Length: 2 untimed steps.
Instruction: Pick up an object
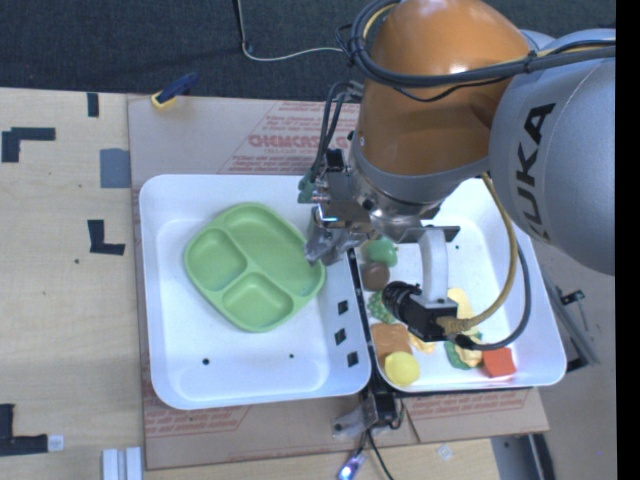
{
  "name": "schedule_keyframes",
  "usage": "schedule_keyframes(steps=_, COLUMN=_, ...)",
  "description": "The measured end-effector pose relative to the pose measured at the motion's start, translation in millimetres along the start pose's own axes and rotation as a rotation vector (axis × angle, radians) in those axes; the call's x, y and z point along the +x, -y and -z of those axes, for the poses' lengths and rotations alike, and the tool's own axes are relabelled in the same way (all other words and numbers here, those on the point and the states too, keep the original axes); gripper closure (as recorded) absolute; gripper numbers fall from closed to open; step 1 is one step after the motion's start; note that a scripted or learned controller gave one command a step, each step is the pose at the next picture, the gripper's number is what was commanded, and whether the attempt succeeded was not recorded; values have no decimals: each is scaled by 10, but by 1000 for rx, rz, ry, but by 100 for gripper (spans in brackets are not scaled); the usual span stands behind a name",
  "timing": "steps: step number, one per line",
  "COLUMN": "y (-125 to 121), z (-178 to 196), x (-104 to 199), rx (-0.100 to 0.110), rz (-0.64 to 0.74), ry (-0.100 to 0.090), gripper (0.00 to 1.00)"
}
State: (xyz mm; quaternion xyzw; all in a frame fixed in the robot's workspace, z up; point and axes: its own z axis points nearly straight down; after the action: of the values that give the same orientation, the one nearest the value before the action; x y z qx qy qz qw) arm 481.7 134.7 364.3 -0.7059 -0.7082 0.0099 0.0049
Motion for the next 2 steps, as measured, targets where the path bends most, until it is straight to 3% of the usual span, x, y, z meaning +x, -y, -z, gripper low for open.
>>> schedule_keyframes(steps=1, y=-21, z=-136, x=-509, rx=-13, rz=-8, ry=-3, gripper=100)
schedule_keyframes(steps=2, y=-742, z=171, x=347, rx=-23, rz=5, ry=-7, gripper=100)
